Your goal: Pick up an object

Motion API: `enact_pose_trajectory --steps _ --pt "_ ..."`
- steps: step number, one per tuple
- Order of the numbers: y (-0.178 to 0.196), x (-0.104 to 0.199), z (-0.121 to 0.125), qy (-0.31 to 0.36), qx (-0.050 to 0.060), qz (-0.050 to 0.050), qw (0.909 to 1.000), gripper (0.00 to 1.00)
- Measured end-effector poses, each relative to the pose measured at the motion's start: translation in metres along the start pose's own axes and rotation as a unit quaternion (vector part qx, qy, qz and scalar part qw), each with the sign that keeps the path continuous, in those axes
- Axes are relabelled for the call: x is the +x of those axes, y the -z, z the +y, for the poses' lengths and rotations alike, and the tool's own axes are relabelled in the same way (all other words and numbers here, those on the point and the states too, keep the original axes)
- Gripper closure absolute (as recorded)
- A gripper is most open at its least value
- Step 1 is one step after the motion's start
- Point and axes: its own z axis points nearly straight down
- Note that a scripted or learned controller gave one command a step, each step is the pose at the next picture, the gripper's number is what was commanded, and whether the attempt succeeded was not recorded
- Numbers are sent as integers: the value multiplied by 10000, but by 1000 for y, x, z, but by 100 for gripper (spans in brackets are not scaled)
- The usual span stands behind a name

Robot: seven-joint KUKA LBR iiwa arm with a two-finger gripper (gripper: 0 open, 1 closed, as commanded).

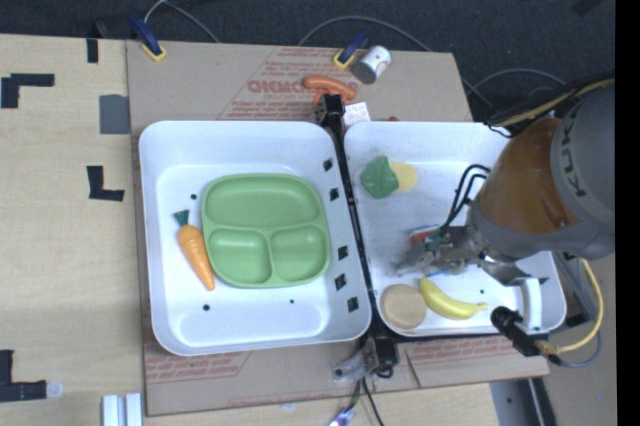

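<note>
tool (418,252) blurred above banana (449,300)

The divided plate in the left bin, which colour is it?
Light green, seen clearly in the camera view.

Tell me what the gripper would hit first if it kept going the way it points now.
The gripper points toward the view's left, low over the right white bin. Bare bin floor lies ahead, then probably the dividing wall between bins; depth is unclear.
</note>
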Motion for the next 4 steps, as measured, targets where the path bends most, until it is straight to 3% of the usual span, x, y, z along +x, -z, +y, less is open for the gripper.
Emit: enact_pose_trajectory --steps 1,3,4 --pt "-13 -2 38 6 60 33 10000 0" --pt "-13 22 132 21 29 21 10000 0" --pt "-19 28 176 21 85 39 10000 0"
